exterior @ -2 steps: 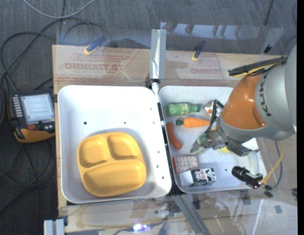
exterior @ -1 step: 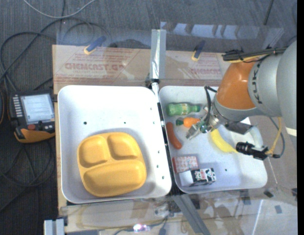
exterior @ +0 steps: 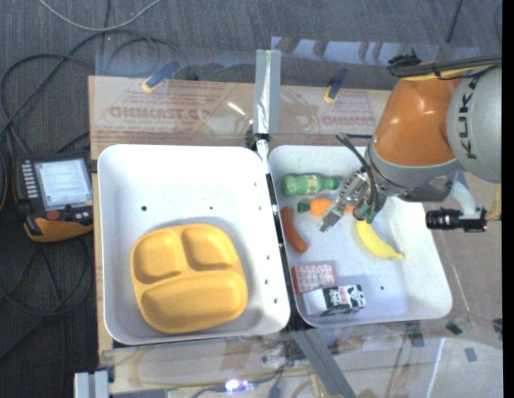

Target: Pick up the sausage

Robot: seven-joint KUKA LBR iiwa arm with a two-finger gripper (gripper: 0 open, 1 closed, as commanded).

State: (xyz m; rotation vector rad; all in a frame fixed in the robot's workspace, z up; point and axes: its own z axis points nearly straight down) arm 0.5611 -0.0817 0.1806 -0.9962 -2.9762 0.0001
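Two shallow white bins are seen side by side on the bench, separated by a narrow divider. The left bin (exterior: 124, 181) is the larger in view and is occupied in its near half by a yellow compartment plate (exterior: 189, 276), which is divided into three wells and lies toward the bin's near edge. The right bin (exterior: 423, 288) is entered from its right side by the grey arm (exterior: 431, 131), whose orange band is seen above the far right corner of that bin. The gripper (exterior: 344, 201) is held over the far half of the right bin, just beside an orange carrot-like piece (exterior: 322, 207) and above the bin floor; its fingers are seen spread apart with nothing between them. A green bottle (exterior: 311, 185) lies on its side along the far edge of the right bin. A yellow banana (exterior: 377, 240) rests near the middle of the bin, toward its right side. The sausage (exterior: 294, 229), reddish and elongated, lies against the left wall of the right bin, roughly midway along that wall and apart from the gripper. A small printed card (exterior: 313, 275) and a black-and-white carton (exterior: 345, 298) are found near the bin's near edge.
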